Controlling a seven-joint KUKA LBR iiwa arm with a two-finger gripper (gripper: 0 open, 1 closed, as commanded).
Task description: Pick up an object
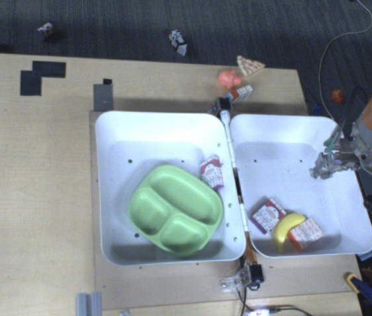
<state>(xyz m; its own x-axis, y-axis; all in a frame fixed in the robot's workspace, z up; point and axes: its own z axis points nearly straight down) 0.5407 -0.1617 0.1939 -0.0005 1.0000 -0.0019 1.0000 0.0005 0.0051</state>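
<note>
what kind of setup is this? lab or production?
Most likely a research lab grasping rig: a wooden bench with two white bins, toy props like a banana and a green divided plate, and stray objects on the carpet.

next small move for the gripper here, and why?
Probably shift the gripper toward the banana. It sits over bare floor at the right bin's far-right side, while the banana lies near the front wall.
</note>
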